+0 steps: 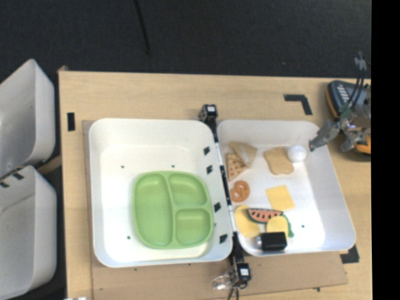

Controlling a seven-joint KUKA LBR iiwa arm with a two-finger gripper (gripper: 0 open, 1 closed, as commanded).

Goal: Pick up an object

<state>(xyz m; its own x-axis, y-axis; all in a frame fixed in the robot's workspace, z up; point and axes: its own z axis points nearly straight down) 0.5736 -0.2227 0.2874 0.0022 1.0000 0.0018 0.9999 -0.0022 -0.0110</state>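
**Camera view: arm at the right edge, bins loaded**

Camera view places the arm at the right edge of the frame, upper half, above the bench and just outside the upper right corner of the right bin. A grey, slanted part of the tool points down and left toward that corner; cables and an orange-and-blue assembly sit behind it. Whether the tool is released or clenched cannot be told at this size, and nothing is visible in its grip.

The right bin holds the candidate objects. A white ball lies in the upper right area, touching or just beside a tan cookie-shaped piece. A tan wedge and a pizza slice lie along the left wall, with a pretzel below them. A yellow cheese square sits at centre. A watermelon slice, a yellow piece and a black block crowd the lower left corner.

Open floor in the right bin lies along its right wall and lower right.

The left bin carries a green divided plate toward its lower right, near the shared divider; bare floor runs along its top and left sides.
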